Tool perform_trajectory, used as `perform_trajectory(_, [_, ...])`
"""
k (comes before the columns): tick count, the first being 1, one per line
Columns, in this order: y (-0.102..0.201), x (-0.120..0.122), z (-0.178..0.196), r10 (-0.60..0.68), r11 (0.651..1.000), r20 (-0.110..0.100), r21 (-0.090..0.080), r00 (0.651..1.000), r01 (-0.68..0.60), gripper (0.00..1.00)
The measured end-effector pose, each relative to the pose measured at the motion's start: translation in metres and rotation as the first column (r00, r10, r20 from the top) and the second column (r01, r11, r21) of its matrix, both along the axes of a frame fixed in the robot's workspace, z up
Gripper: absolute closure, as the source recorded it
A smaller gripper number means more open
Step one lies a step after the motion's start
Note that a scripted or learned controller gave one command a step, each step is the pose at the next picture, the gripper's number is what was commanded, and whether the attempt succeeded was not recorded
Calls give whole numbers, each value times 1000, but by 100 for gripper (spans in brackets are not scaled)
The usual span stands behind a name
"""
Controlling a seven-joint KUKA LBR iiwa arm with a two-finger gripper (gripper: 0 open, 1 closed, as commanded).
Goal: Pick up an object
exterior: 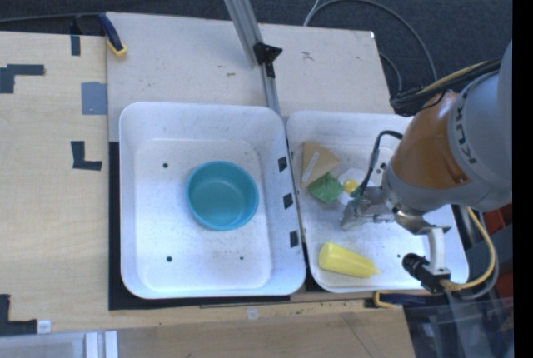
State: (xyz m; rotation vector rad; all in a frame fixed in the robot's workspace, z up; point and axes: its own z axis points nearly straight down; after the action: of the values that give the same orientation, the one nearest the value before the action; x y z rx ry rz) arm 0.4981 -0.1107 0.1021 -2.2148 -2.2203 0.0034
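Observation:
In the right bin [333, 125] lie a tan wedge-shaped piece [316, 158], a green block [326, 189], a small yellow bit [351, 186] and a yellow cone-like object [346, 261] near the front. My gripper [356, 215] reaches down from the right, its tip low over the bin floor just right of the green block and above the yellow object. Nothing shows between its tips. A teal bowl [221, 195] sits in the middle of the left bin [150, 131].
A slanted metal pole [241, 2] rises behind the bins, ending at a black clamp [266, 53]. Cables loop over the bench behind the right bin. The arm's orange band [429, 152] hangs over the right bin's right side.

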Motion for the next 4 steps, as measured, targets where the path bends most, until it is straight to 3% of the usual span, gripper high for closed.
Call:
perform_trajectory(3, [-1, -3, 145, -1, 1000, 9, -3, 1000, 1, 100])
perform_trajectory(4, [46, 11, 150, 3, 1000, 5, -1, 1000, -3, 100])
